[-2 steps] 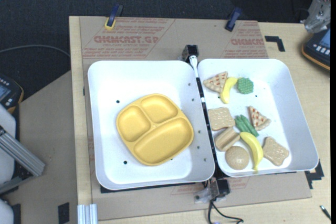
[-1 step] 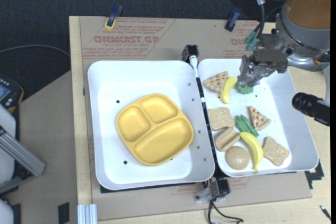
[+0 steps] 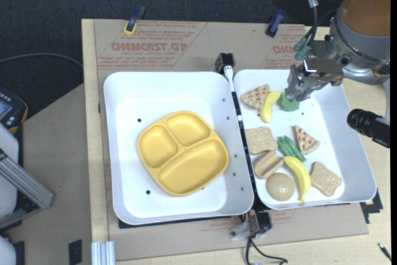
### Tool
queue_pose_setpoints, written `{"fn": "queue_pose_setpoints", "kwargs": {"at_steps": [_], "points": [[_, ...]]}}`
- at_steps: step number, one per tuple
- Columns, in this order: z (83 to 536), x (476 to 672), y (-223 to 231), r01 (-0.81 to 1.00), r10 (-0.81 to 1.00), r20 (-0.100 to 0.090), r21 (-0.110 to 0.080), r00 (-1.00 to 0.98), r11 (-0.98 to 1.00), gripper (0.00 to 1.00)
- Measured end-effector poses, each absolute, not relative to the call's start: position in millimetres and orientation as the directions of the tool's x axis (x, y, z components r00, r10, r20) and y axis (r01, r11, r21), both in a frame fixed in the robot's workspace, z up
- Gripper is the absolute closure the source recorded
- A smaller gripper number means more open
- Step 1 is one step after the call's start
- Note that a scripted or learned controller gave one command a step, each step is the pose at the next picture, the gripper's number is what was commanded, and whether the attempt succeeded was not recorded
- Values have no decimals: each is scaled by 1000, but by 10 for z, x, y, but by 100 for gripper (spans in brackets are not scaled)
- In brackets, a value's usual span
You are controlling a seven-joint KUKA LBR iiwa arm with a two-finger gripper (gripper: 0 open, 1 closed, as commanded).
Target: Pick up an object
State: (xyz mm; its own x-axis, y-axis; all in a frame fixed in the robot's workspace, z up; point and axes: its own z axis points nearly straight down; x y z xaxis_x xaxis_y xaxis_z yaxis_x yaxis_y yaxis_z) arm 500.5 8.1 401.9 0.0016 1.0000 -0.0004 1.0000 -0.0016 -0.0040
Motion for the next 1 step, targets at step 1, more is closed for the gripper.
{"fn": "queue_pose_setpoints", "kwargs": {"at_steps": [1], "points": [[4171,4790,217,1000,1000,1,3,-2,2,100]]}}
